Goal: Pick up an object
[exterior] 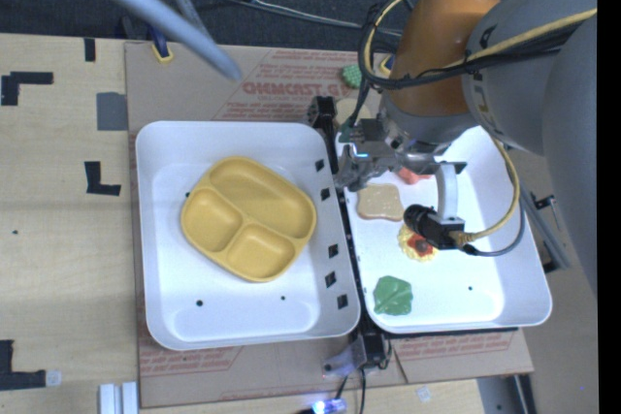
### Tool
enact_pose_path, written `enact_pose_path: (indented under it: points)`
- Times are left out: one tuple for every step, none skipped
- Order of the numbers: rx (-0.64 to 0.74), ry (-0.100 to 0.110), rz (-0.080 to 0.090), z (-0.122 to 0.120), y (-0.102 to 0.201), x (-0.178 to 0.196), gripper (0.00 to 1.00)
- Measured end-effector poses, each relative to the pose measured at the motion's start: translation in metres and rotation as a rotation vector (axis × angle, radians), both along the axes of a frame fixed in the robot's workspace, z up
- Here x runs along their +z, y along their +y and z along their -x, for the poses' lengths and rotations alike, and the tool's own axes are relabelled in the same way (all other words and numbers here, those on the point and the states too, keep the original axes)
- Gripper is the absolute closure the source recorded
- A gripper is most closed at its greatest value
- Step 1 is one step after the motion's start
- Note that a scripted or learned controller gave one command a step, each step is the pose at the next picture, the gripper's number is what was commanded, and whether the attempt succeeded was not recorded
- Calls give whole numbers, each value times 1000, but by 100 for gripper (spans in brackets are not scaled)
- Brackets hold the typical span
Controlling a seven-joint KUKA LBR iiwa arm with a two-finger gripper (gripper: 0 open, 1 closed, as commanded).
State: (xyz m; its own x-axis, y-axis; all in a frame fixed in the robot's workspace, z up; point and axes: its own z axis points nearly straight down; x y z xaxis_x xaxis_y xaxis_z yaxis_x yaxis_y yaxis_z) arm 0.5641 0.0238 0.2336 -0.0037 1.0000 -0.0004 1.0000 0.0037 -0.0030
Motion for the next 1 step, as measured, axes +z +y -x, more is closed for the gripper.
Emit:
enact_pose_path:
  points:
    - [1,0,0,8,51,-11,100]
